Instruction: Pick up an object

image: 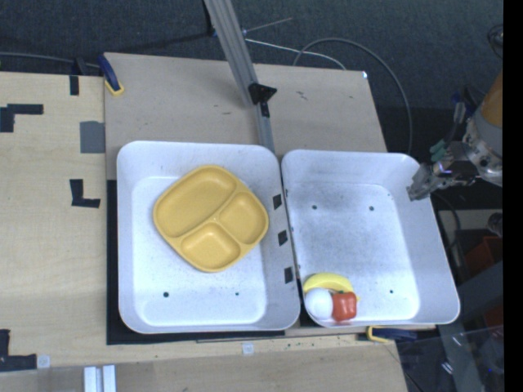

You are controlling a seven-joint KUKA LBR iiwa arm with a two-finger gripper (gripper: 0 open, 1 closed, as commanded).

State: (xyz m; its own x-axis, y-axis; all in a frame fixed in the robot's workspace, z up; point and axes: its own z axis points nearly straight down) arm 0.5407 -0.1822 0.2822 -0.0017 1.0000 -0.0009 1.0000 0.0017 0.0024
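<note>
Dark carpet surrounds the pale wooden counter (49,219), which carries two shallow white bins side by side. At the scene's right edge the pincer (431,178) hangs just over the upper right rim of the right bin (359,219); whether it is spread or closed cannot be made out, and nothing visible sits in it.

Well apart from the pincer, down at the near left corner of that same bin, a small cluster is tucked against the wall: a yellow piece (327,282) arched over a white ball (319,304) with a red piece (346,305) touching beside it. Probably they slid there and lodged. The yellow piece runs crosswise, its long axis roughly along the bin's near wall.

Farther off still, in the left bin (139,292), a yellow divided plate (210,217) lies flat, turned at a diagonal. Crowding against the wall would likely make any of the cluster an awkward pick.
</note>
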